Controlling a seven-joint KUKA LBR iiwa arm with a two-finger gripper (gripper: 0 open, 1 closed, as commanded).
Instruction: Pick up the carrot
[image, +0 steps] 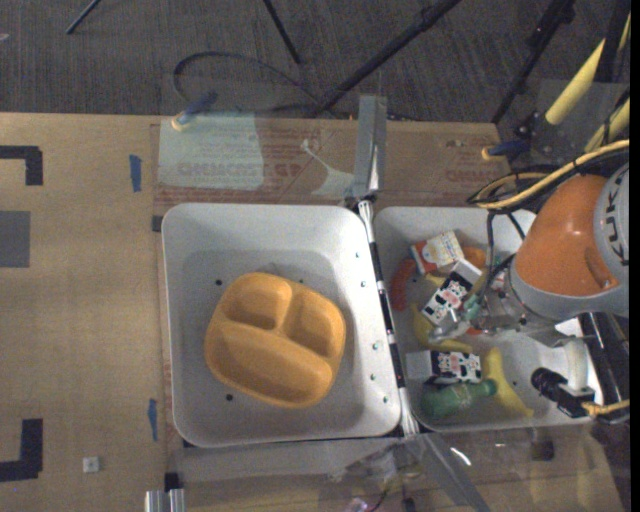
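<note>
While the gripper (470, 315), fingers' state unclear, hangs over cluttered right bin (520, 222), left bin (190, 250) holds orange tray (275, 338)

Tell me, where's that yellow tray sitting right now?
The yellow tray lies in the middle of the left bin, apart from the toys crowded in the right bin beside it.

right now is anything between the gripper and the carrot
Yes. The gripper sits among crowded toys in the right bin. A cow-print carton lies between it and the carrot, which rests along the bin's left wall.
</note>
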